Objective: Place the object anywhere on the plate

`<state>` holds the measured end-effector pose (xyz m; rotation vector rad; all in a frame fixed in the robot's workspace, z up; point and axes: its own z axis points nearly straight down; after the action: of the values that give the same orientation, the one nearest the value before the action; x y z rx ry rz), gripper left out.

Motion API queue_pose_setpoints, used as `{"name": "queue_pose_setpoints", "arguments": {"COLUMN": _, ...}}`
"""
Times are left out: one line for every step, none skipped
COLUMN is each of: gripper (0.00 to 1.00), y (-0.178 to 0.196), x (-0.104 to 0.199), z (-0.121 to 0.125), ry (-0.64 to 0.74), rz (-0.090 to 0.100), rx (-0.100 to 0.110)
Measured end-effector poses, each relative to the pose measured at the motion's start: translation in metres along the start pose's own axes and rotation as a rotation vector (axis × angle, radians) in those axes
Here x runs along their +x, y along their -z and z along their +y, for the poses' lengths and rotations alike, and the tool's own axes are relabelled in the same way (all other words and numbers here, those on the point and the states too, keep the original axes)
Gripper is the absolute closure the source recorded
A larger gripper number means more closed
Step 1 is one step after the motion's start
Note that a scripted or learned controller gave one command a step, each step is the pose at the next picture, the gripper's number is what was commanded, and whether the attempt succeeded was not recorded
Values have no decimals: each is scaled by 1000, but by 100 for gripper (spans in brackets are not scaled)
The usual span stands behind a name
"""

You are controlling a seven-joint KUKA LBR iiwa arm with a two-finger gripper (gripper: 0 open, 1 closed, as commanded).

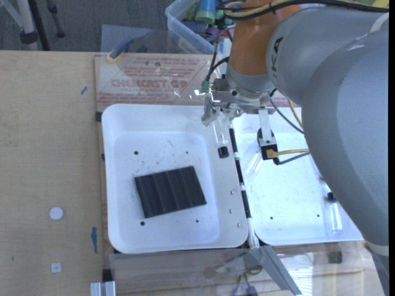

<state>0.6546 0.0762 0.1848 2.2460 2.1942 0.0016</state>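
The dark ridged plate [170, 192] lies flat in the near half of the left bin [123, 165], probably so that its whole top is free to receive something, and the right bin [290, 196] is just beside it. Farther back, the gripper [220, 142] hangs over the edge where the 2 bins meet, well apart from the plate. I cannot tell if it is open or closed, or where the object is.

Wood bench [43, 140] w/ 2 white bins: left bin [123, 125], right bin [296, 227].
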Motion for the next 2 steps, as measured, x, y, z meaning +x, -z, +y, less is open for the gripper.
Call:
{"name": "queue_pose_setpoints", "arguments": {"gripper": 100, "y": -48, "x": 47, "z": 10, "ry": -97, "rz": 0, "rx": 3}}
{"name": "queue_pose_setpoints", "arguments": {"gripper": 100, "y": 8, "x": 104, "z": 10, "ry": 352, "rz": 1, "rx": -2}}
